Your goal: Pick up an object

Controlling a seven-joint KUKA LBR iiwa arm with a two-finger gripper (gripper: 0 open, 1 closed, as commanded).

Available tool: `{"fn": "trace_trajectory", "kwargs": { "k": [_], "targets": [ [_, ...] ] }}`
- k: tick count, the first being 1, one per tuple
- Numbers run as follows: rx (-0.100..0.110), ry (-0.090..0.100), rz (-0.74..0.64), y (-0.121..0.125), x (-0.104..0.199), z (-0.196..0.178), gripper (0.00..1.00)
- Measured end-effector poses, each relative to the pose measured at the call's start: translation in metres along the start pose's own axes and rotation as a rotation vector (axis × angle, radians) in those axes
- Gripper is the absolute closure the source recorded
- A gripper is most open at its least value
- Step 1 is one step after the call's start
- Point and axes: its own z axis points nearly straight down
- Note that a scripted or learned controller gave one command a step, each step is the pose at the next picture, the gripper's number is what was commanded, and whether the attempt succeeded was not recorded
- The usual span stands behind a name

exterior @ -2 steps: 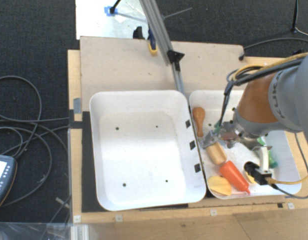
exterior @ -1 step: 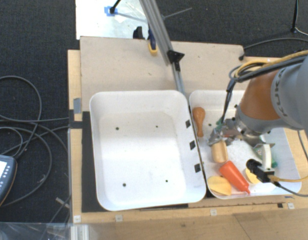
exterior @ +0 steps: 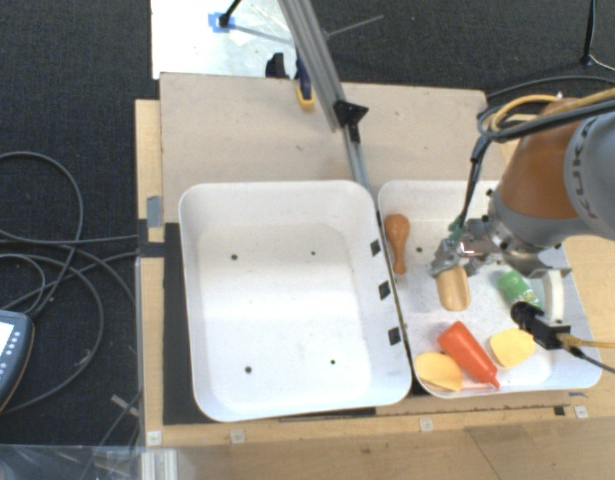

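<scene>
I see the gripper (exterior: 455,261) low in the right bin (exterior: 419,230), directly over the upper end of a tan, stubby cylinder (exterior: 453,289). Whether the claw has closed on it, I cannot tell. The cylinder lies mid-bin. A brown wooden peg (exterior: 397,238) sits beside the divider wall, open floor between them. Orange cone (exterior: 468,353) and two yellow pieces (exterior: 439,371) (exterior: 511,347) crowd the near edge. A green item (exterior: 514,287) lies under the wrist. Left bin (exterior: 202,268) wide open.

End effector (exterior: 453,259) above tan cylinder (exterior: 453,290) (right bin (exterior: 417,203)).
</scene>
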Motion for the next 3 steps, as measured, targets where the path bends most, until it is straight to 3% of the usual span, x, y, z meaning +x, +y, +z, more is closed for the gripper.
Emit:
{"fn": "trace_trajectory", "kwargs": {
  "k": [2, 3],
  "targets": [
    [-0.002, -0.001, -0.004, 0.008, -0.002, -0.108, 1.00],
    [0.004, 0.002, -0.009, 0.020, 0.051, -0.093, 1.00]
  ]
}}
